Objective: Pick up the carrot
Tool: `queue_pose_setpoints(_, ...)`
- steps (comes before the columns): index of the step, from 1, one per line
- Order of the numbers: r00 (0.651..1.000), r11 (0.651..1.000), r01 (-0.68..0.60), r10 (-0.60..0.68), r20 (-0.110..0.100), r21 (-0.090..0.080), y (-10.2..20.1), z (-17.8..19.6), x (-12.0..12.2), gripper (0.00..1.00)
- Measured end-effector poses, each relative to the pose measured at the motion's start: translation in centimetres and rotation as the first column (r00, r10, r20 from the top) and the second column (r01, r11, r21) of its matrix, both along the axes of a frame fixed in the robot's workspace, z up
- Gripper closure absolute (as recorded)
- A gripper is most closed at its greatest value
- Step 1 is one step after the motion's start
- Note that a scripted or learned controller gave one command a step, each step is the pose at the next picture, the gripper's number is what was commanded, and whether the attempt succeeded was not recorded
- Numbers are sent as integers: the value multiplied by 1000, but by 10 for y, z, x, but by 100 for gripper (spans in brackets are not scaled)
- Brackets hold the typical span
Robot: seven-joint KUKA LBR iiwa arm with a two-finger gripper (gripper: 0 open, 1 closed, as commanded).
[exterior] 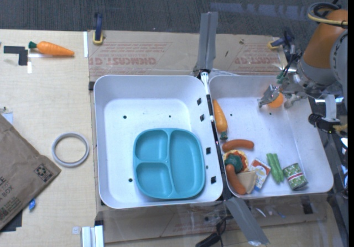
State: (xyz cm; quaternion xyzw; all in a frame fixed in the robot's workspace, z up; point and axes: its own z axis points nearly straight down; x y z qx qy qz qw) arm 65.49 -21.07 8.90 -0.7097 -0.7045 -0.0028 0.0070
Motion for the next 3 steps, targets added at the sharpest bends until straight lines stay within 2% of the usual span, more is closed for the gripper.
queue_pose_setpoints(1,1000,1000,5,-5,2,-15,-9,8,-1,100)
queue_pose_setpoints(2,979,979,-202,202,-3,-10,83,1,3,100)
queue_pose_setpoints(3,992,991,-129,130,3,-15,137,112,5,100)
